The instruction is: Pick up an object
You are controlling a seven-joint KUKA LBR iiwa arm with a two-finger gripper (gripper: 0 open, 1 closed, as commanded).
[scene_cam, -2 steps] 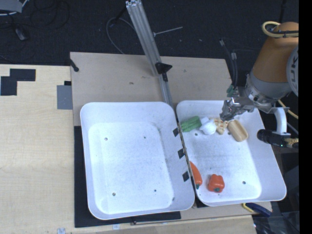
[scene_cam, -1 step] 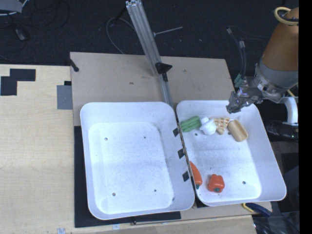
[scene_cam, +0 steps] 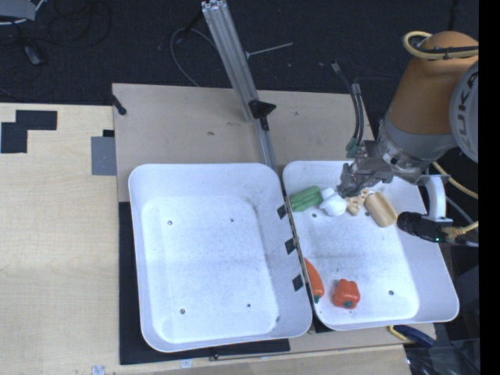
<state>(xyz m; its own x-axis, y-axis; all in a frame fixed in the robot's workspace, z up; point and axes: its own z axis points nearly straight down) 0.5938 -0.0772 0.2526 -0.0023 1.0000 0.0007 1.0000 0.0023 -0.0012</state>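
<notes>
Gripper low over the right bin's upper clutter

Gripper (scene_cam: 353, 183) sits at the upper middle of the right bin (scene_cam: 426, 303), and you see it down among a small cluster of objects there. You cannot tell from this angle how the jaws stand, nor whether anything is between them; the dark wrist hardware covers that spot.

Just left of the gripper lies a green object (scene_cam: 305, 199), close to the divider between the bins. Beside it, touching or nearly so, is a small white object (scene_cam: 333, 206). To the right of that you see a tan cylinder (scene_cam: 380, 208) lying tilted, with a smaller pale piece (scene_cam: 355, 205) at its left end.

Toward the lower part of the same bin, an orange object (scene_cam: 314, 280) rests against the left wall, and a red-orange object (scene_cam: 346, 294) sits just to its right, apart from it.

The left bin (scene_cam: 148, 209) fills the centre-left of the frame. The arm (scene_cam: 430, 84) enters from the upper right.
</notes>
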